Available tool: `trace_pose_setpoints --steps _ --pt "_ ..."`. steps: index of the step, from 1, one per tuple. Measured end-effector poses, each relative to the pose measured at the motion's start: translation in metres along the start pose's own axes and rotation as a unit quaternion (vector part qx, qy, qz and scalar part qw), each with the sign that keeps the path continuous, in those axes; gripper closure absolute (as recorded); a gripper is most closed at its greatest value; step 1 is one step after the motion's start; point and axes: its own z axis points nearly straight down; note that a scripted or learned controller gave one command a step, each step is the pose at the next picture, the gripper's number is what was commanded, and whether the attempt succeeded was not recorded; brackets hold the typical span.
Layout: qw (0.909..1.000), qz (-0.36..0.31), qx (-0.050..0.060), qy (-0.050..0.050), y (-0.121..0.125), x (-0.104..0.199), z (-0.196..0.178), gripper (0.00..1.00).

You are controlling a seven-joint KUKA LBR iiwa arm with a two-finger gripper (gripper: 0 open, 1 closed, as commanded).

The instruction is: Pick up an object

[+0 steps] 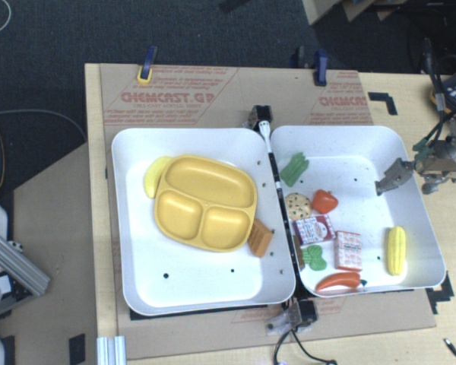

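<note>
The right bin [365,147] holds several small toy foods. A green vegetable [294,168], a round cookie [296,204] and a red pepper [325,201] lie near its left wall. Below them are a red-and-white packet [313,229], a small green piece [314,258], a red-and-white carton [348,249] and a red sausage [338,281]. A yellow corn cob [395,249] lies by the right wall. My gripper [397,176] hangs over the bin's upper right part, above bare bin floor and apart from every item. Nothing is seen in its grasp.
The left bin [137,234] carries a yellow divided plate [205,204], with a yellow piece [156,175] tucked under its upper left and a brown wafer [260,239] at its lower right. Blue and yellow clamps sit at the board's far edge.
</note>
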Motion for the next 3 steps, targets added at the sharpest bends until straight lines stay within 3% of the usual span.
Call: trace_pose_setpoints --steps 1,3 --pt "1.0000 -0.001 -0.005 -0.001 0.002 0.000 -0.005 0.00" --pt "1.0000 -0.001 -0.001 0.000 0.000 -0.001 0.099 0.00"
